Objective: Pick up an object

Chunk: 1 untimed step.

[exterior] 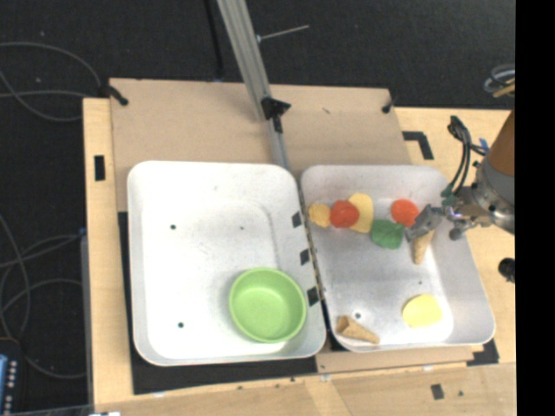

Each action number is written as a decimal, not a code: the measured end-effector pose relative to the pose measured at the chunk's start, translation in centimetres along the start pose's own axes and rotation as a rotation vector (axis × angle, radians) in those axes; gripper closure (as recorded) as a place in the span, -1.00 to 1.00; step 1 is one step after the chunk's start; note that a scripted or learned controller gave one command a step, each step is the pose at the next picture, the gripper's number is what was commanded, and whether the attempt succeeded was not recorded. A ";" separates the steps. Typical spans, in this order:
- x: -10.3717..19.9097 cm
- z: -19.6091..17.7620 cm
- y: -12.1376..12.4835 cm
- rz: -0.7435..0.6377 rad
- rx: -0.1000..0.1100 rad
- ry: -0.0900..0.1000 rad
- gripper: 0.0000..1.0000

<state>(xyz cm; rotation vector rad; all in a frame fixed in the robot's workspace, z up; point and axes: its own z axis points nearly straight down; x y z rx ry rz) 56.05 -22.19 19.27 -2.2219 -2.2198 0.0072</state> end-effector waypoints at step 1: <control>-0.1 5.9 -1.0 0.000 0.002 0.001 -1.00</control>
